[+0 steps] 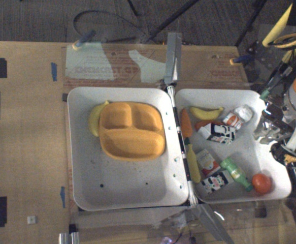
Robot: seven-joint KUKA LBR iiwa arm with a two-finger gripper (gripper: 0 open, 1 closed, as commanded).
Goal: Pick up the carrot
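Observation:
The carrot [186, 123] is a short orange piece lying lengthwise against the left wall of the right bin [274, 161], near its back. A yellow banana [205, 112] lies just to its right. My gripper [267, 131] hangs over the right bin's right side, well to the right of the carrot, with several items lying in between. Nothing shows in its grasp.
The right bin also holds a black-and-white carton [220, 132], a clear bottle [237, 117], a long yellow item [192, 162], two small cartons [214, 181], a green bottle [236, 173] and a tomato [262, 183]. In the left bin [122, 187] an orange divided plate [132, 130] partly covers a yellow fruit [94, 120].

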